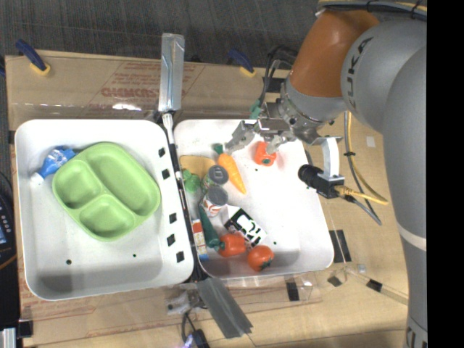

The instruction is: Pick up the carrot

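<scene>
Carrot [232, 172]: lies in right bin [312, 216], near its left wall, green top toward far edge.
Handling: likely light, stiff, smooth plastic; may roll.
Grasp point: mid-body, across the width.
Gripper [250, 133]: above bin's far edge; finger state cannot be determined.

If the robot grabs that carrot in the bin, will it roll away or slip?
The carrot looks round and tapered, so it would probably roll in a curve if nudged. Its skin looks smooth like plastic, so it may slip from a loose pinch. It looks stiff, not floppy. It lies against other toys in the right bin, which may stop it rolling far.
</scene>
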`<state>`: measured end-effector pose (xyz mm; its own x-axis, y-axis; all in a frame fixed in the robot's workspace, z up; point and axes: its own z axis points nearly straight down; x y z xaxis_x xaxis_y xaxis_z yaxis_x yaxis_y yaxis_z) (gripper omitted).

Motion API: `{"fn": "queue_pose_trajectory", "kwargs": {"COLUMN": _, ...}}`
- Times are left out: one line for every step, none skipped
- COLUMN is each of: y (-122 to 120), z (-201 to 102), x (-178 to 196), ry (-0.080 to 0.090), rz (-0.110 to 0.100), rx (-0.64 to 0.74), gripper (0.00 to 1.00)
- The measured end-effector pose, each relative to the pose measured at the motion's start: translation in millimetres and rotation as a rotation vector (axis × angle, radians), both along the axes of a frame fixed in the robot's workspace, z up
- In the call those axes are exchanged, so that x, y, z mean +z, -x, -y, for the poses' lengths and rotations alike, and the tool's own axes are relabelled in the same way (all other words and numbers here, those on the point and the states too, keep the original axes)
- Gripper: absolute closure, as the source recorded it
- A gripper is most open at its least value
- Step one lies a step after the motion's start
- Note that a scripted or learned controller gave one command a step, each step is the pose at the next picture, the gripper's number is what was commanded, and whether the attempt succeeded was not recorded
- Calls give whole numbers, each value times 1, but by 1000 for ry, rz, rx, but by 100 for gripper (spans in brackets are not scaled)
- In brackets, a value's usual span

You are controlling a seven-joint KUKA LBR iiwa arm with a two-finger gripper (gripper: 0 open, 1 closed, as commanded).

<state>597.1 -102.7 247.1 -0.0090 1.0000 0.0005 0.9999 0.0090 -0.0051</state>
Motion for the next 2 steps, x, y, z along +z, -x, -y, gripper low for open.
{"fn": "queue_pose_trajectory", "kwargs": {"y": -29, "z": 11, "x": -154, "ry": 1, "rz": 2, "rx": 85, "gripper": 0}}
{"fn": "queue_pose_trajectory", "kwargs": {"y": -29, "z": 11, "x": -144, "ry": 1, "rz": 1, "rx": 89, "gripper": 100}}
